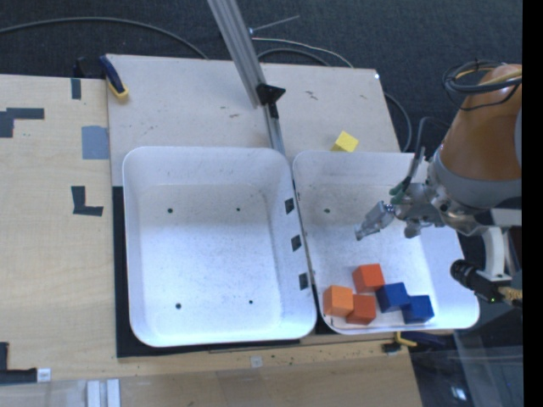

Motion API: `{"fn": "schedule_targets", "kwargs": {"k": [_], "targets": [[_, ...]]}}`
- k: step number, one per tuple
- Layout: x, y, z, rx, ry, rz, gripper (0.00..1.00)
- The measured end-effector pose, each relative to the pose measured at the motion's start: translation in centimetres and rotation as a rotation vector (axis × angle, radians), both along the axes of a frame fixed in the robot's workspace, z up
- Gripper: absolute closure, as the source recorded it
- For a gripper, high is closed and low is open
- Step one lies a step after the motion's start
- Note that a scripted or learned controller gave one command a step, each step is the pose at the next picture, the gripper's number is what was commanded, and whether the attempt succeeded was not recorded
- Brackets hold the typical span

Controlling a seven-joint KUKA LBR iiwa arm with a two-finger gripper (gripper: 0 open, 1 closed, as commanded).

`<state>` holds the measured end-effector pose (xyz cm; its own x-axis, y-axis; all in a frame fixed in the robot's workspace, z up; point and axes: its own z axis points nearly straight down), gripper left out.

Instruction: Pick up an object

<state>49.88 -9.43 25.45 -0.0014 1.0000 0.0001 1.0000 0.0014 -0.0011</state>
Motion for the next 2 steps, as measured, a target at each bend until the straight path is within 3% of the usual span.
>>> {"fn": "schedule_targets", "kwargs": {"k": [1, 2], "targets": [[7.2, -2.7, -8.2, -0.002, 0.004, 0.0, 0.0], [1.1, -3.2, -13.1, 0.002, 0.011, -0.004, 0.0]]}}
